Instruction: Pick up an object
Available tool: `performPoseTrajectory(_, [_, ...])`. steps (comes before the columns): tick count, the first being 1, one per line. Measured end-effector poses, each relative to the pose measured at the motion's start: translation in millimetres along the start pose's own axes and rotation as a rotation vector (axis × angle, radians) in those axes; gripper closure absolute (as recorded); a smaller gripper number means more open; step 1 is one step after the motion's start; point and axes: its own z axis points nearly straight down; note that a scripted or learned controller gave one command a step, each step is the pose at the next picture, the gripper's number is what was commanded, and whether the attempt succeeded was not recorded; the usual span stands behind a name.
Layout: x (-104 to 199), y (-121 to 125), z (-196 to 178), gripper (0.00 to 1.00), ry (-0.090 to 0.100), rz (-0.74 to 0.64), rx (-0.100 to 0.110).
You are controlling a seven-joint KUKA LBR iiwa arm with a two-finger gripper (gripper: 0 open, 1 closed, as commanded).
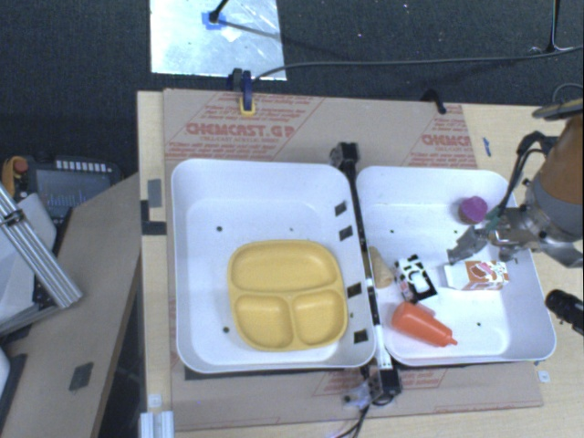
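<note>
The right bin [529, 336] holds several small objects. A purple ball [473, 209] lies near its back wall, and a white and orange carton [478, 275] lies on its side towards the right. A black and white toy [415, 278] sits in the middle, with an orange carrot-shaped piece [422, 324] in front of it. A tan piece [380, 267] rests against the left wall. My gripper [482, 250] hangs just above the carton's back edge, its fingers spread open with nothing between them.
The left bin [196, 245] carries a yellow divided plate [286, 293]. A black divider strip [351, 235] with clips runs between the bins. The arm's grey wrist [557, 208] reaches over the right bin's right rim.
</note>
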Motion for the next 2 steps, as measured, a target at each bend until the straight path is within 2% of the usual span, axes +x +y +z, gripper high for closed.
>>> performPoseTrajectory(1, [2.2,-2.8,42.2,0.00,0.001,0.002,0.003])
performPoseTrajectory(2, [3.9,6.4,90.5,0.00,0.001,0.003,0.004])
